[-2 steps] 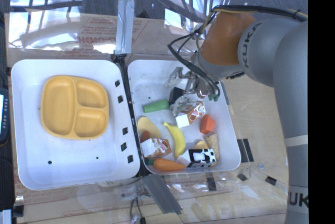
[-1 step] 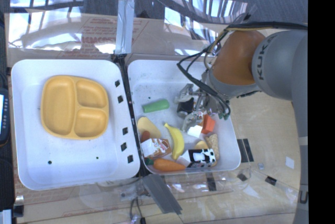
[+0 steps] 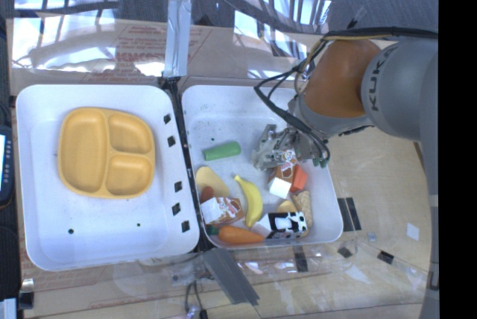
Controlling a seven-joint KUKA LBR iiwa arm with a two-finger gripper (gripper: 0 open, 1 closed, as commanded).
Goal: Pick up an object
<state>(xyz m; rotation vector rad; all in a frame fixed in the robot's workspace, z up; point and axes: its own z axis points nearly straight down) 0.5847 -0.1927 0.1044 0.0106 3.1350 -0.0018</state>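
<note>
The right bin (image 3: 223,105) holds several toy foods: a green cylinder (image 3: 221,151), a yellow banana (image 3: 250,198), an orange carrot (image 3: 240,236), a black-and-white carton (image 3: 288,224), a white cube (image 3: 280,187) and an orange-red piece (image 3: 299,178). My gripper (image 3: 273,151) hangs low over the bin's right half, just above and left of the white cube and orange-red piece. Its metal fingers point down-left toward the pile. I cannot make out anything held between them.
The left bin (image 3: 45,235) carries a yellow divided plate (image 3: 106,152). A yellow slice (image 3: 209,179) and a packet (image 3: 220,210) lie by the right bin's left wall. Black cables loop from the arm's wrist (image 3: 335,79) over the bin's far right corner.
</note>
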